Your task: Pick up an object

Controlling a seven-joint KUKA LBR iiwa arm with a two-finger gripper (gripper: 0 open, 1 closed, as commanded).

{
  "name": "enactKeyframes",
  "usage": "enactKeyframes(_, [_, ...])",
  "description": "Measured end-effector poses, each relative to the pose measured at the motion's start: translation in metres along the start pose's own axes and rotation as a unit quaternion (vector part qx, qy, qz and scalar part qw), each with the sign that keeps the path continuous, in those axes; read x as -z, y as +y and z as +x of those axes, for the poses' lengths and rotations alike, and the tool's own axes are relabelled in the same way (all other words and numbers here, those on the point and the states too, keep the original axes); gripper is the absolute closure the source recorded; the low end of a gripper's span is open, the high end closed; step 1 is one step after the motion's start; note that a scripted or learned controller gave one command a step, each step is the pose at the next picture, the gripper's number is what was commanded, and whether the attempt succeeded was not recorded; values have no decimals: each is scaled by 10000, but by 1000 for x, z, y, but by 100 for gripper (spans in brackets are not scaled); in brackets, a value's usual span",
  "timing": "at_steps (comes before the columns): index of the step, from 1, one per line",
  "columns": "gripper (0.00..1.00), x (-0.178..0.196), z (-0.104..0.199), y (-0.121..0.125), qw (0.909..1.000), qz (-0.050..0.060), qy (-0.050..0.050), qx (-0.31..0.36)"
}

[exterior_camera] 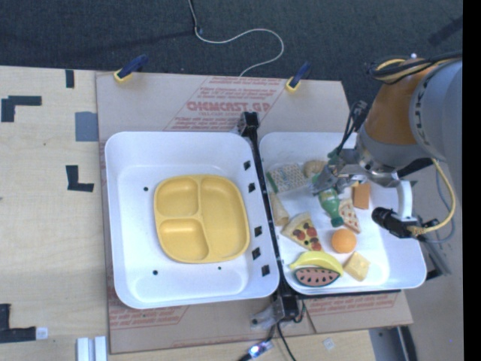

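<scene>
1. The grey metal arm with the glossy orange band above its wrist (398, 111) reaches in from the right over the right-hand shallow white plastic bin (406, 273).
2. Its two-finger gripper (331, 177) hangs low over the upper middle of that bin, above the toy food; I cannot tell how the jaws stand, and nothing is seen held.
3. Just below the gripper lies a small green bottle-shaped plastic toy (330, 202), tilted, its top end towards the gripper.
4. Beside it to the right are an orange rectangular block (361, 195) and a small pale wedge with red spots (349, 216).
5. A round, smooth orange fruit toy (343, 241) sits lower, near a pale yellow cheese-like cube (358, 266).
6. At the bin's front edge a yellow banana toy (315, 259) touches a red watermelon slice with dark seeds (316, 276).
7. A triangular pizza slice toy (301, 231) lies left of centre, and a pale mesh-patterned piece (286, 175) lies near the upper left.
8. The left-hand shallow white plastic bin (128, 201) holds a yellow, rounded-square plastic plate with three compartments (201, 218), lying flat in the middle.
9. Both bins rest on a brown cardboard sheet with red print (218, 104), clipped at its far edge by two blue-and-yellow clamps (130, 68).
</scene>
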State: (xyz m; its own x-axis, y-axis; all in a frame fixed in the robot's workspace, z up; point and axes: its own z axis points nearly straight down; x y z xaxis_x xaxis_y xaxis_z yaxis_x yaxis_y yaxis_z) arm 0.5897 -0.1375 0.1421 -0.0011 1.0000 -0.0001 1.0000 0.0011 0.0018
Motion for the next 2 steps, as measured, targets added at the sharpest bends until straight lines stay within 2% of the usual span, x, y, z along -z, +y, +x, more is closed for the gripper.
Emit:
enactKeyframes(1, [100,61,-6,3,10000,-13,-6,-1])
enactKeyframes(2, [100,83,-5,4,10000,4,0,1])
